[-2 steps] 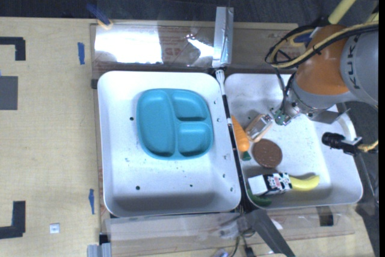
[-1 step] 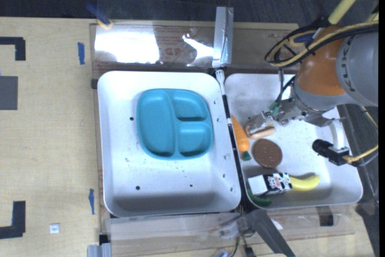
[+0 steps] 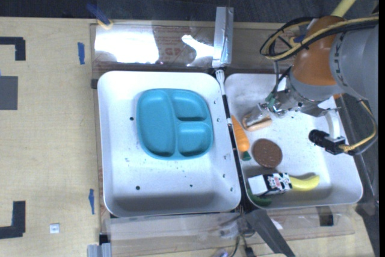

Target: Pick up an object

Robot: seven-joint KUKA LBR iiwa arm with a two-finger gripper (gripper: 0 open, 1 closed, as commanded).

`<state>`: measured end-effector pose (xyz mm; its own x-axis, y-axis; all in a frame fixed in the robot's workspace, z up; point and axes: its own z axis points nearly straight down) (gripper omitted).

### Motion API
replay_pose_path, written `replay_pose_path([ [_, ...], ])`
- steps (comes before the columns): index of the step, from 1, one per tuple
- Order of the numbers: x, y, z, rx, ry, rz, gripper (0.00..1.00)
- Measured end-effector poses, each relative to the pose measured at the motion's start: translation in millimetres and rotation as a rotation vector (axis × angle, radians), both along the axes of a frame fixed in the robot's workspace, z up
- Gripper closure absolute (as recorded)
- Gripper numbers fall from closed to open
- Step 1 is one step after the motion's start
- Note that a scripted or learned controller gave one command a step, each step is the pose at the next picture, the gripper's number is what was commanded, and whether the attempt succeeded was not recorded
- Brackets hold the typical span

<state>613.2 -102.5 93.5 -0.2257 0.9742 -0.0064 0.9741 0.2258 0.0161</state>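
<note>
Even overhead light falls on the counter (image 3: 42,129), leaving the two white bins bright and nearly washed out, while the dark floor along the top edge stays dim. A strong white glare burns out the clear sheet (image 3: 156,45) behind the left bin (image 3: 120,189), hiding detail there. Shadows are short and soft, and the frame is slightly soft and grainy overall, small objects losing fine detail.
</note>
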Motion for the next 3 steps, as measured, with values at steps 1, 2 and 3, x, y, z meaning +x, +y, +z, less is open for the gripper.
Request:
replay_pose_path([
  [1,4,-2,0,0.001,0.001,0.046,0.0],
  [2,15,-3,0,0.001,0.001,0.055,0.0],
  [3,17,-3,12,0.0,-0.007,0.055,1.0],
])
